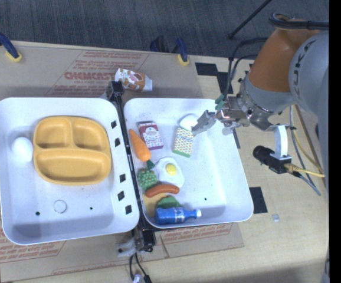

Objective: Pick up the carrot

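Camera view. Carrot (139, 145): lies at the right bin's (232, 178) nine o'clock edge, against the divider, just beside a red carton (150, 134). Claw (204, 122): at the bin's one o'clock, over a white object (187, 121), well apart from the carrot; fingers (201, 124) seemingly apart, holding nothing. Yellow tray (72, 148): left bin.
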`<state>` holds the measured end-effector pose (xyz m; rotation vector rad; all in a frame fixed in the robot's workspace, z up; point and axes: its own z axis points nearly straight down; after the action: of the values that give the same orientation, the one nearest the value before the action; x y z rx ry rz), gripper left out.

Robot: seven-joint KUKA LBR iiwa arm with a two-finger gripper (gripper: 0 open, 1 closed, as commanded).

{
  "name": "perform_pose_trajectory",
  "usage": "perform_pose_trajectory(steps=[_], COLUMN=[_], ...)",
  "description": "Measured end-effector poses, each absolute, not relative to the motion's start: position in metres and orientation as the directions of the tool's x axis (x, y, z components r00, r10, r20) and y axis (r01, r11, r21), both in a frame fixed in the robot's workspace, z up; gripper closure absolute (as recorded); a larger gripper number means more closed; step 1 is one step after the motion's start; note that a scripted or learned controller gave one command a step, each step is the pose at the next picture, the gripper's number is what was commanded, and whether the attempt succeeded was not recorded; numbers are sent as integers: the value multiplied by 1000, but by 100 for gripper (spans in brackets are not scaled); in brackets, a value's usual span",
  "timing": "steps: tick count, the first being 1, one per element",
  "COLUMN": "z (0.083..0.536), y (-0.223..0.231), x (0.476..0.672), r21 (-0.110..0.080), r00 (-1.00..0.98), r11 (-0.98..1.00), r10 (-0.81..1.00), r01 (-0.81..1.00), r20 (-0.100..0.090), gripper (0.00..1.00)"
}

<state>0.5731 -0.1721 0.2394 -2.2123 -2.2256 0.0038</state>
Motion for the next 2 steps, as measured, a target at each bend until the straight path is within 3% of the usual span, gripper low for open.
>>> perform_pose_trajectory(steps=[1, 2], z=[108, 192], y=[-110, -52], x=[554, 584], r21=[-8, -4], r00=[45, 210], r11=[-45, -210], r10=[999, 978], r01=[999, 978], r20=[1, 0], gripper=[0, 0])
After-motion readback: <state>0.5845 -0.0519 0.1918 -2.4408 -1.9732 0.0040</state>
